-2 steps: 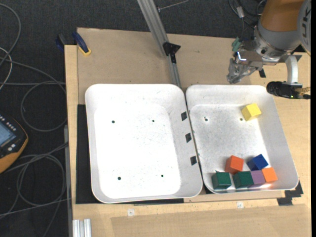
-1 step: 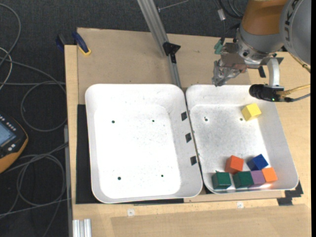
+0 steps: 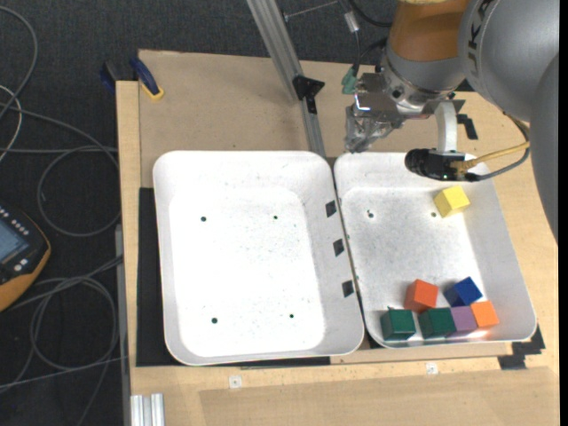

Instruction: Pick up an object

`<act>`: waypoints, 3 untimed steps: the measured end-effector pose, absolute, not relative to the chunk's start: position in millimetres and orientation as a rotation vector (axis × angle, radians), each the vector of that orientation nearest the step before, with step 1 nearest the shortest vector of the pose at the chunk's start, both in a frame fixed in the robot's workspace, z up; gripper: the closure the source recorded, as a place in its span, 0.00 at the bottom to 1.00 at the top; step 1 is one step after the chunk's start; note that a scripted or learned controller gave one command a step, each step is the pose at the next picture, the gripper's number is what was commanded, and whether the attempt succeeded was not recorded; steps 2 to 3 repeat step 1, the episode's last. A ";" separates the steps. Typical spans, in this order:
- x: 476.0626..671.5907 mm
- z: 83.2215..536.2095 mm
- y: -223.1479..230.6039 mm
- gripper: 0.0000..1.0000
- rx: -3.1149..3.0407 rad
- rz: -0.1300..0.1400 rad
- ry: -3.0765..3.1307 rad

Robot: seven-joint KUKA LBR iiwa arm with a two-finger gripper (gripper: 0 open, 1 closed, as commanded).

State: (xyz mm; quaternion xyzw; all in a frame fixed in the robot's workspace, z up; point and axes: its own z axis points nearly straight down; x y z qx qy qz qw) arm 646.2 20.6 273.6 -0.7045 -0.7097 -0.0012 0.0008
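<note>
From my remote seat I look down at a slant on a tan worktop that takes up most of the frame. The grey arm with its orange band comes in from the upper right corner. Two shallow white bins sit side by side on the worktop. The left bin fills the middle of the frame, and the right bin touches it along its right side.

The hand hangs at the top centre, just above the far rim of the right bin, near where the two bins meet. It is small and blurred, and I cannot tell whether it is spread or pressed together. I see nothing held in it.

The blocks all lie in the right bin. A yellow block sits alone in its upper right part, near a black fitting. The others cluster in its lower right corner: a red block, a blue block, an orange block, a purple block and two green blocks.
</note>
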 end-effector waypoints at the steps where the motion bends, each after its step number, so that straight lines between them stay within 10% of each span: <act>1: 645.8 257.0 70.2 1.00 -2.212 0.002 -2.226; 3: 645.8 257.0 70.2 1.00 -2.212 0.002 -2.226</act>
